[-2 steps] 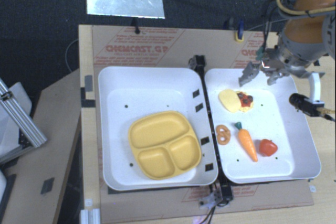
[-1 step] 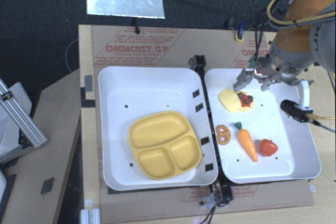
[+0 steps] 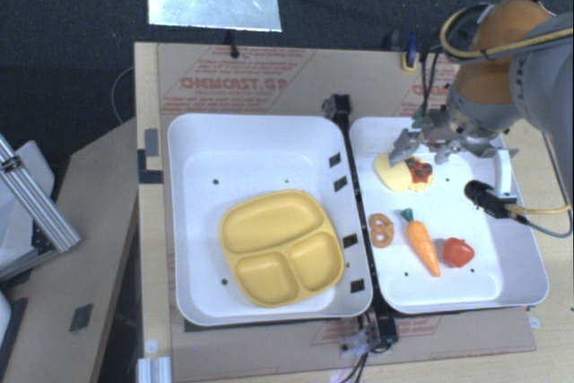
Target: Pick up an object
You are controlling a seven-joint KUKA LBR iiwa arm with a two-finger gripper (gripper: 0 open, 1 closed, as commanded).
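The gripper (image 3: 421, 146) hangs low over the far part of the right bin (image 3: 520, 278), reaching in from the right on the grey arm (image 3: 538, 76). Its fingers (image 3: 405, 142) are spread fairly wide, with nothing visibly between them. Directly beneath and just ahead of the fingertips lies a pale yellow slice (image 3: 393, 175) with a red-and-dark topping (image 3: 419, 169) on its right end; whether the fingertips touch it cannot be told. Nearer the camera than the fingers lie a pretzel (image 3: 381, 230), a carrot (image 3: 421, 247) just right of it, and a red pepper (image 3: 457, 252) just right of the carrot, all apart from the gripper. Well to the fingers' left, in the left bin (image 3: 202, 148), sits a yellow tray (image 3: 282, 245) with three compartments.
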